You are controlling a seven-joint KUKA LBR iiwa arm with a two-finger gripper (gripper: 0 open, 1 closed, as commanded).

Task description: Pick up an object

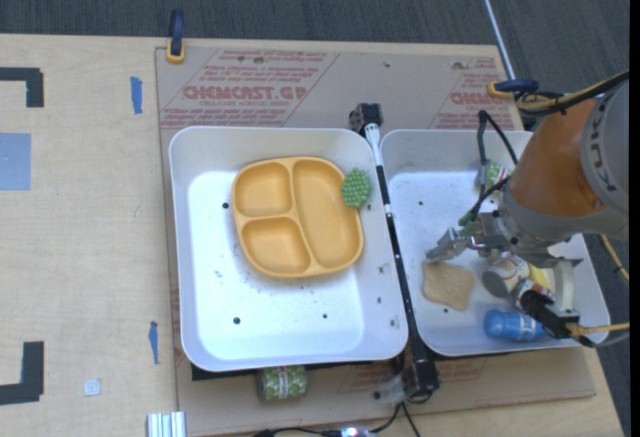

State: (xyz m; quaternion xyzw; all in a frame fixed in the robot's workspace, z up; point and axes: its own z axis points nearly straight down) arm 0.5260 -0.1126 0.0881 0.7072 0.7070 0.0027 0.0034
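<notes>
My arm [565, 170] reaches in over the right bin [430, 325], and my claw [447, 247] sits low above a tan, toast-like slab [447, 285]. A blue object [513, 326] lies near the bin's front edge (with something yellow [540, 279] just behind it). In the left bin [200, 255] rests a yellow divided plate [297, 216], a green bumpy ball [356, 188] touching its right rim.
</notes>
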